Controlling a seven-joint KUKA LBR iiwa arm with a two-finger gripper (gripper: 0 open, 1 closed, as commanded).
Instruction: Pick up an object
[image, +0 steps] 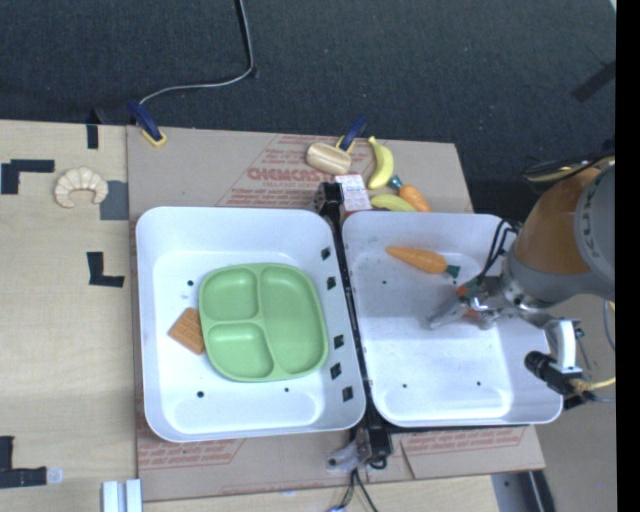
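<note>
Carrot (418, 260) lies in right bin (420, 395), just beside pincer (447, 314); pincer apparently empty, opening unclear.

Counter (60, 330): pale wood-grain surface with black tape marks (100, 270). Cardboard sheet (250, 170), red print, held by blue clamps (148, 124). Floor (400, 60): dark, possibly carpet. Cable (235, 60) trails across it. Even lighting.
</note>
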